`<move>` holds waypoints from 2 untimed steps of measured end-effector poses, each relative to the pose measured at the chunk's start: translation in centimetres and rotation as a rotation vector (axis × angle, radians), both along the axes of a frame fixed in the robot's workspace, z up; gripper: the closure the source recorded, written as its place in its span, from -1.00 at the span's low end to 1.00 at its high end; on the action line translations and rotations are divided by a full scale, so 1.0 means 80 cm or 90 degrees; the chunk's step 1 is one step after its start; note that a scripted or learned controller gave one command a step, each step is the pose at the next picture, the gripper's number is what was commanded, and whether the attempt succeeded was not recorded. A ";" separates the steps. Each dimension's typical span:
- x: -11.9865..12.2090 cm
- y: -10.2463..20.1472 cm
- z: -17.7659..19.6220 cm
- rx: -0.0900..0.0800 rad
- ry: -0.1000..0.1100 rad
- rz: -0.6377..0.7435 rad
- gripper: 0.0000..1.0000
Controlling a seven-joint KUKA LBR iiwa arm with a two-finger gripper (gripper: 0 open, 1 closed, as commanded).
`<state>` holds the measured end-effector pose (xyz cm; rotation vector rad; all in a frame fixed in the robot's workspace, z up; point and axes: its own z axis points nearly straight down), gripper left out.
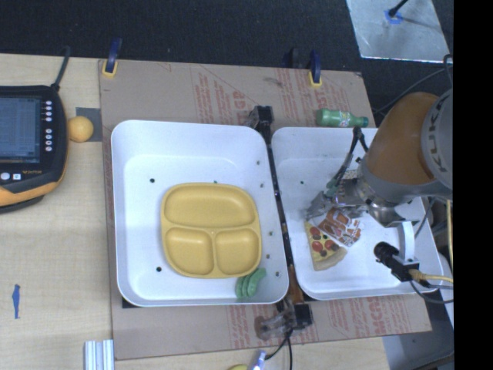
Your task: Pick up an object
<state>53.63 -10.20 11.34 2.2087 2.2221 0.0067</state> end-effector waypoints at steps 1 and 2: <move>-0.006 -0.004 -0.026 0.001 0.005 -0.001 -1.00; 0.058 -0.081 0.051 0.001 0.006 -0.003 -1.00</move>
